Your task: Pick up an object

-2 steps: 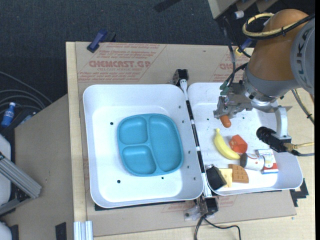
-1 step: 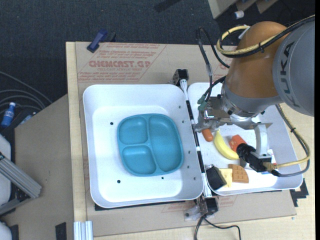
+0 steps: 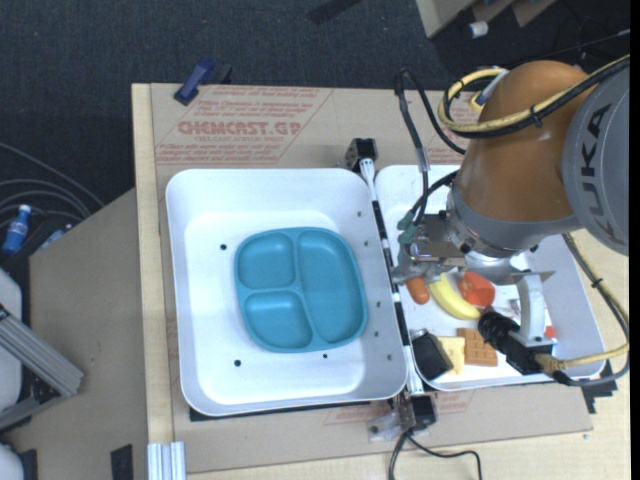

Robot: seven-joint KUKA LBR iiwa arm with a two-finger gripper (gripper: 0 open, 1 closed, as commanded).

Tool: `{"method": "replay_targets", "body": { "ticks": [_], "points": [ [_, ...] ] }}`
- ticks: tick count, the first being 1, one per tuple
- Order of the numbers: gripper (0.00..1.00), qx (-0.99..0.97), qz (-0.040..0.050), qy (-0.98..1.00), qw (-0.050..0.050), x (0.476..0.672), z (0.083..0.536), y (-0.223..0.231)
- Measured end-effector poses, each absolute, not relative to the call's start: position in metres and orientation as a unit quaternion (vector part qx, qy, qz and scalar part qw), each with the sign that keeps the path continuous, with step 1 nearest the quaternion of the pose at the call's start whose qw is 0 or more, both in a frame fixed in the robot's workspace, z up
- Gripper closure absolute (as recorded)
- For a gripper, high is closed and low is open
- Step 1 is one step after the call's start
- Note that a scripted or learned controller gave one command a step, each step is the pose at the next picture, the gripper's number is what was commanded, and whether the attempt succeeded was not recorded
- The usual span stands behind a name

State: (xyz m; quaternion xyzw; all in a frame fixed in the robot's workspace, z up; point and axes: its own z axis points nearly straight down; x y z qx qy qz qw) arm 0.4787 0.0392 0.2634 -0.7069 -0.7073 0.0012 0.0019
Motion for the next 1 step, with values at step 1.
{"method": "replay_targets", "body": {
  "ticks": [1],
  "points": [
    [1.00, -0.707, 0.0002, -0.707, 0.000, 0.4792, 0.2667, 0.0274]
  ]
}}
